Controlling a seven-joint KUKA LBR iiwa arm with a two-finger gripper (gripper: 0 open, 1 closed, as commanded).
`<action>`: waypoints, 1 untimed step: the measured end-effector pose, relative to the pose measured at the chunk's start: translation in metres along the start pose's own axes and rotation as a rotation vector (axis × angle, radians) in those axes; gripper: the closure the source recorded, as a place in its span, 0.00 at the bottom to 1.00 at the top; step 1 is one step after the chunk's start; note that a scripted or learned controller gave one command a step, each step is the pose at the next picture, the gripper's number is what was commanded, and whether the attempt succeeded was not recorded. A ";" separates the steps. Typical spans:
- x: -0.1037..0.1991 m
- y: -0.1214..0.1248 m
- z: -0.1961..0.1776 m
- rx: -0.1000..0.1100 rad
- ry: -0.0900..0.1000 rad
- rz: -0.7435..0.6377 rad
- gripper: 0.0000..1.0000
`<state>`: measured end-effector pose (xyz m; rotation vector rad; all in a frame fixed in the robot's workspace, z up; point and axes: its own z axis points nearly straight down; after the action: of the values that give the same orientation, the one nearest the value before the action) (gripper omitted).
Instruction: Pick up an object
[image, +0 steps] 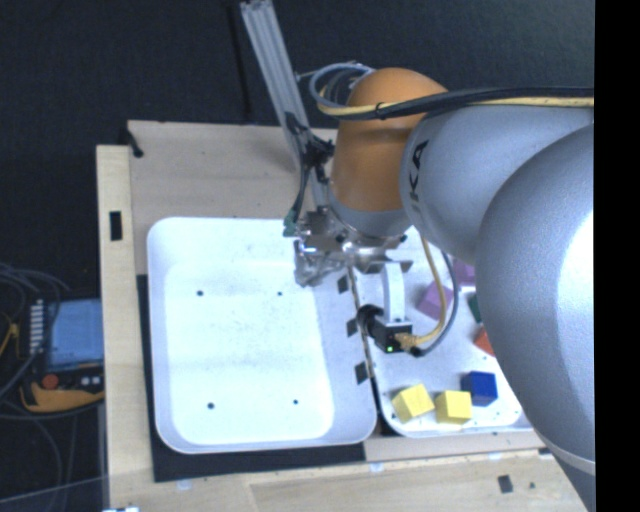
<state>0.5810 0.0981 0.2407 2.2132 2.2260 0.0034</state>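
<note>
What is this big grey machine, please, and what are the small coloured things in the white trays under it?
It is a robot arm, grey with an orange band, seen by one camera fixed above the bench, looking down at a slant. The arm reaches in from the right. Its gripper hangs over the border of two shallow white bins. The left bin shows a bare white floor. The right bin holds two yellow blocks, a blue block and a purple piece. I cannot tell whether the gripper holds anything.
</note>
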 end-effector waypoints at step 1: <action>0.000 -0.016 0.001 0.004 -0.001 0.001 1.00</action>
<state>0.5654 0.0984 0.2395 2.2163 2.2262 -0.0024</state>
